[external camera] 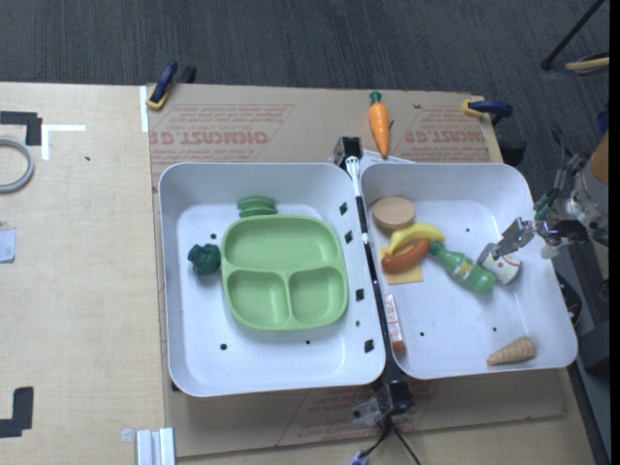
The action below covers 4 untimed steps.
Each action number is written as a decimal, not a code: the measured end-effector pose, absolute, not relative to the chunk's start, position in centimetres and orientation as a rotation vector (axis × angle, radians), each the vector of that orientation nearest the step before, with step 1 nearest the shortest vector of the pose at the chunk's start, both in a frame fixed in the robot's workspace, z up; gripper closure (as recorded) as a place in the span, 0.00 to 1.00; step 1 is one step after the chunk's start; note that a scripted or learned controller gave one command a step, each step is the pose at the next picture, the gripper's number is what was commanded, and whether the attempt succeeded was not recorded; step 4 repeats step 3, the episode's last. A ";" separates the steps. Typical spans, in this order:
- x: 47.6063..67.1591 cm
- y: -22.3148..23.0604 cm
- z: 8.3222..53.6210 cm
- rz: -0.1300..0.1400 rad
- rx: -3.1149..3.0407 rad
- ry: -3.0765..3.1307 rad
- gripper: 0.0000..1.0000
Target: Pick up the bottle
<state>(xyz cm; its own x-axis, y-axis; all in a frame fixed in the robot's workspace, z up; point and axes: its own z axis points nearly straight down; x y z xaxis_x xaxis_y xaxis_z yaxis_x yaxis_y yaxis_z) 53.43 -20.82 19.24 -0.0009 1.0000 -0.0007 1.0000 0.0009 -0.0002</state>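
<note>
Lying green bottle [462, 266], tool [511, 239] just beside.

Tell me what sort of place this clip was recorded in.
Likely a robotics lab's pick-and-place bench: two white bins on clamped cardboard, toy food such as a carrot and a green bottle, grey carpet beyond.

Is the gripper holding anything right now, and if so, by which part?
It cannot be told. The gripper is low in the right bin, right at the white-capped end of the green bottle, which lies on its side.
</note>
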 end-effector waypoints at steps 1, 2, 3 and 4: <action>53.8 -19.4 11.8 0.004 2.431 1.981 0.00; 53.9 -19.3 12.9 0.009 2.429 1.981 1.00; 49.2 -16.9 19.9 -0.001 2.442 1.976 1.00; 49.2 -16.9 19.9 -0.001 2.442 1.976 1.00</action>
